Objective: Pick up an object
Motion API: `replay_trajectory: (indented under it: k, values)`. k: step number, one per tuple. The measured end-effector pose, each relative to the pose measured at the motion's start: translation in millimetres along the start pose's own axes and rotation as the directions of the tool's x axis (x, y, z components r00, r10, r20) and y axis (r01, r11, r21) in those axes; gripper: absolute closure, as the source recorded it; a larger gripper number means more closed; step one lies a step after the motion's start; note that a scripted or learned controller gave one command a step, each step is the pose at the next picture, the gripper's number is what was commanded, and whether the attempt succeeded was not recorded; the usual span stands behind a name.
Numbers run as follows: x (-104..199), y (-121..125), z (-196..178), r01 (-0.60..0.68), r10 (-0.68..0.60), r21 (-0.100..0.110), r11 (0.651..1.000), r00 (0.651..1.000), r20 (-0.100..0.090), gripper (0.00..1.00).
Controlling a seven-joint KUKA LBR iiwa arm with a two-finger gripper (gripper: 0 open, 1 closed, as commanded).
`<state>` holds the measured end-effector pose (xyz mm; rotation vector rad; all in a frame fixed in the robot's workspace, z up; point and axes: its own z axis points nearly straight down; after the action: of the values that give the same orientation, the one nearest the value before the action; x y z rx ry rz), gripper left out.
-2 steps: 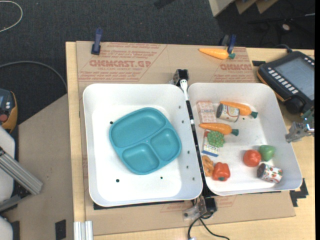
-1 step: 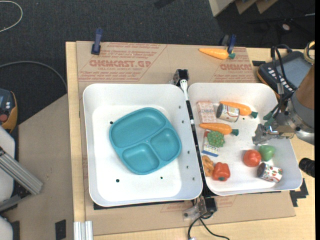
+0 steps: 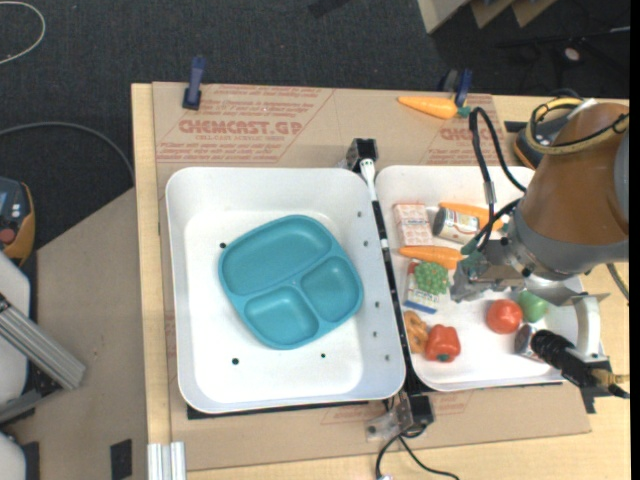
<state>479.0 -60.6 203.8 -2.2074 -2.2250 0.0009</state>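
Note:
The right bin (image 3: 480, 376) holds several toy foods. Among them are a pale carton (image 3: 411, 225), an orange-and-white bottle (image 3: 458, 218), a carrot (image 3: 430, 254), a green veggie pack (image 3: 430, 280), a red pepper (image 3: 442, 342), a tomato (image 3: 505, 315), a green piece (image 3: 534, 306) and a small orange snack (image 3: 415, 330). My gripper (image 3: 468, 278) hangs low over the middle of this bin, just right of the green pack and below the carrot. Nothing shows as lifted.
The left bin (image 3: 200, 368) holds a teal divided plate (image 3: 290, 280). A second carrot (image 3: 428, 106) lies outside the bins on the cardboard at the back. Blue clamps (image 3: 193, 82) grip the board's far edge. The arm's bulk covers the right bin's right side.

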Motion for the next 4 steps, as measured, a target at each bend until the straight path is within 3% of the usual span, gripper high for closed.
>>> replay_trajectory:
  k: [1, 2, 3, 4]
  values:
    - [148.2, 0.8, -20.0, 0.010, -0.010, -0.008, 1.000, 1.000, -0.001, 1.00]
    - [169.9, 9.0, -130.7, -0.002, 0.002, -0.018, 1.000, 1.000, 0.001, 1.00]
    - [97.1, 59.2, -143.2, -0.015, 0.015, -0.013, 1.000, 1.000, 0.008, 1.00]
    - [29.9, 33.5, -150.4, -0.015, 0.015, -0.004, 1.000, 1.000, 0.006, 1.00]
